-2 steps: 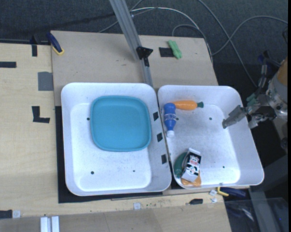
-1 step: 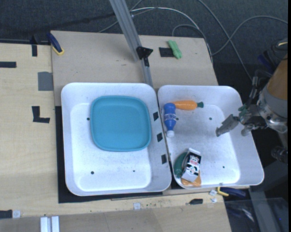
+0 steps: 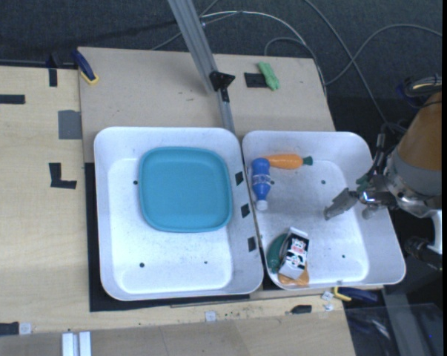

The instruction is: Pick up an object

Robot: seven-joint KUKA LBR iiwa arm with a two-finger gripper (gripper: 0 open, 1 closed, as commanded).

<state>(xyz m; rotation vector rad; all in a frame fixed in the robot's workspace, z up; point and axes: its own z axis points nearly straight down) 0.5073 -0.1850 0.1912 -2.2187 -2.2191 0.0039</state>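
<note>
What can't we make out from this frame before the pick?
- Gripper, camera view: small and dark over the right bin; finger state unreadable.
- Small carton, camera view: print too small to read; it covers part of the green item and the orange piece beneath.
- Blue bottle, camera view: label too small to read.
- Arm, camera view: cut off by the right edge.

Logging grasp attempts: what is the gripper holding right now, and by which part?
Nothing. The gripper hangs over bare floor in the right bin, apart from the blue bottle, carrot and carton.
</note>
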